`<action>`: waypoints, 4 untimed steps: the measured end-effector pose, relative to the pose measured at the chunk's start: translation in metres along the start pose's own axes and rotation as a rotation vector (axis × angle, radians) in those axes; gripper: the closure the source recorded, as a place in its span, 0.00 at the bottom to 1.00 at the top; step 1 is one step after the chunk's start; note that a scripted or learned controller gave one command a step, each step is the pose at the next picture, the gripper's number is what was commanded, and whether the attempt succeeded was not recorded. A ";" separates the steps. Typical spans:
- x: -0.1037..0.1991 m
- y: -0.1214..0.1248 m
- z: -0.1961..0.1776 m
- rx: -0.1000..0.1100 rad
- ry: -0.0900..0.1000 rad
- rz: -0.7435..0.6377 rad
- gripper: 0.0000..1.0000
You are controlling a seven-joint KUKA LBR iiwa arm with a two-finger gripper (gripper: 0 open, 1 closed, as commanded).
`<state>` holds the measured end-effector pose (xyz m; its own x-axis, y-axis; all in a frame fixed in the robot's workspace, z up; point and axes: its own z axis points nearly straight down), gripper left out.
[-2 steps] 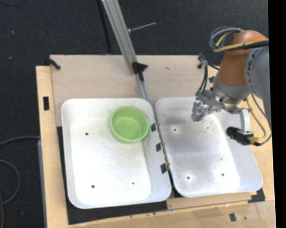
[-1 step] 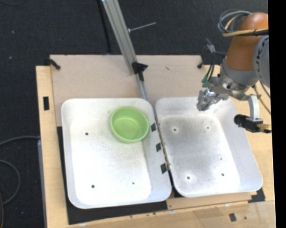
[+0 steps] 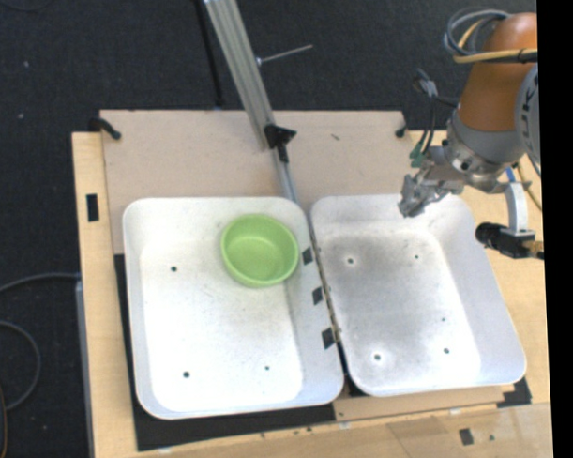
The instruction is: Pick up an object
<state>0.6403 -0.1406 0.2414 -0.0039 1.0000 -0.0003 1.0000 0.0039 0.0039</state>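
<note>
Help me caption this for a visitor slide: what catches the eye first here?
A bright green bowl sits upright in the left bin, near its top right corner. The grey arm's orange band stands out at upper right, its gripper over the right bin's top edge.

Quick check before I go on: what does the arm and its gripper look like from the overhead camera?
The arm is grey metal with a broad orange band above the wrist. Pale looped cables sit on top of the band, and darker wires run down its side toward the wrist. The gripper is a small, dull grey metal piece, narrowing toward its tip. No markings are readable.
</note>
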 end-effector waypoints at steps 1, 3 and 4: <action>0.053 -0.011 -0.011 0.003 0.002 -0.003 1.00; 0.164 -0.033 -0.008 0.005 0.001 -0.003 1.00; 0.219 -0.056 0.000 0.005 0.001 -0.003 1.00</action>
